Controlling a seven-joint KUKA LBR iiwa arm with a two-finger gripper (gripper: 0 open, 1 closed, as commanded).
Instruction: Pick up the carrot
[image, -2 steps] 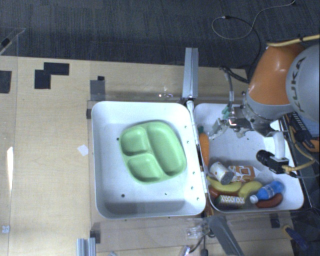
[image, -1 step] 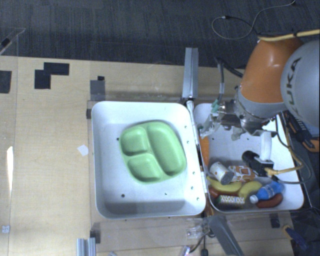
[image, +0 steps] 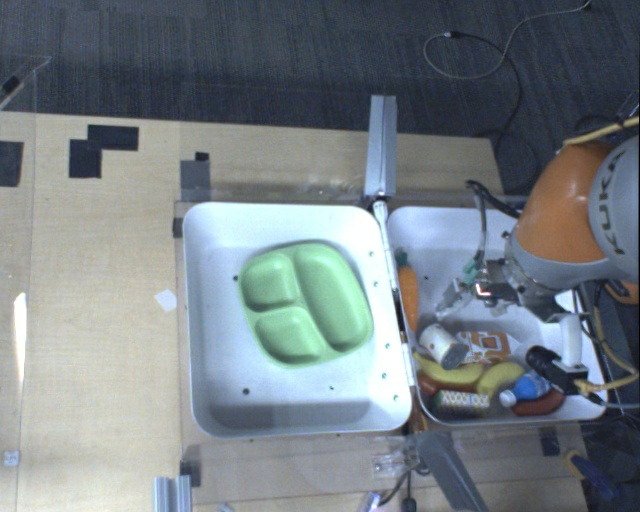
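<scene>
Camera view: the gripper (image: 478, 288) hovers over the right white bin (image: 440, 225), its opening impossible to judge. The slim orange carrot (image: 408, 296) hugs the bin's left wall, which could block a finger.

A single camera is fixed above the tabletop (image: 90, 330) and looks down at a slant, from a middling height. Both bins sit within the frame: the left bin (image: 215, 400) near centre, the right bin (image: 430, 235) toward 3 o'clock. Dark floor (image: 250, 50) runs along 12 o'clock. The arm (image: 580, 215) enters from 3 o'clock, cut off by the frame edge.
</scene>
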